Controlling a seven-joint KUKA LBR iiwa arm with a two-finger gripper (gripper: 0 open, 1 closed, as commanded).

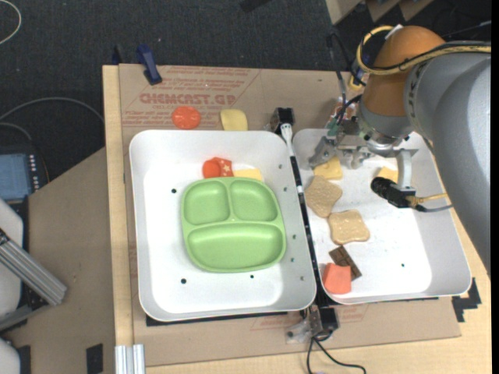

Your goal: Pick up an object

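The grey arm's pincer [337, 153] hangs low over the far end of the right shallow white bin [437, 275], right above a pale yellow cheese-like wedge [329, 169]; how far it is spread cannot be told. Taking that wedge as landmark: just nearer lies a round tan cracker [321, 196], then a tan toast slice [348, 227], a dark brown chocolate bar [344, 259] and an orange-red block [337, 279]. Well left of it, a green divided plastic plate [232, 224] fills the left white bin [156, 170].

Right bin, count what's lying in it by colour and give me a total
Tan: 2, a round piece and a bread slice
Yellow: 1, a piece by the gripper
Brown: 1
Orange-red: 1
Total: 5
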